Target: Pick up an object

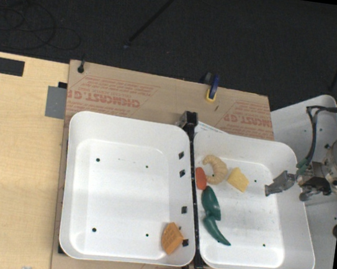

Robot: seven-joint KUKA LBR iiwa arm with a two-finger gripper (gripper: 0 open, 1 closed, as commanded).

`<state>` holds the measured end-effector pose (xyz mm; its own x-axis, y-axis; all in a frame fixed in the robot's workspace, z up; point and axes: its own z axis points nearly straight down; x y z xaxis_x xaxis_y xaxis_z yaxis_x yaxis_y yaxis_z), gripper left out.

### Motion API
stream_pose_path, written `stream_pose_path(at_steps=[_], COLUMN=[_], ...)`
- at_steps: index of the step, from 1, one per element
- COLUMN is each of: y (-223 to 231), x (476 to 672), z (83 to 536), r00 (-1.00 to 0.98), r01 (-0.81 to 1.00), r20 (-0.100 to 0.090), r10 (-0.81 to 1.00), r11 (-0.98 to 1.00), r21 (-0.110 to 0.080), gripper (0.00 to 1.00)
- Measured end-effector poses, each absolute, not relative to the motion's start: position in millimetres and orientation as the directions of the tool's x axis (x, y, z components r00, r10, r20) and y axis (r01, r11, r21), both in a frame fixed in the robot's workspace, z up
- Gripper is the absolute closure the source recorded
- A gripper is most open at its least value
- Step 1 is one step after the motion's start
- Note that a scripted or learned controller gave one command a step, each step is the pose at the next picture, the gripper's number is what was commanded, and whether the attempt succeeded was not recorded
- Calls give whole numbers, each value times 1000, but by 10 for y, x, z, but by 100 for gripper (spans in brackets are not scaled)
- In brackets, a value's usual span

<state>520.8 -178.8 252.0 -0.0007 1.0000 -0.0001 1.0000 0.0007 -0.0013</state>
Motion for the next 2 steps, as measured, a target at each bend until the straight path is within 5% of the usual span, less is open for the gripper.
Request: stream_pose_path(at_steps=[1, 2], y=[-2146, -2125], x=[4758, 4769], z=[4598, 4610], r00=[2, -2], r01=[1000, 1000], r20=[-7, -1], r10=[1000, 1000], r11=[-2, 2], r21=[15, -2], gripper=[0, 100])
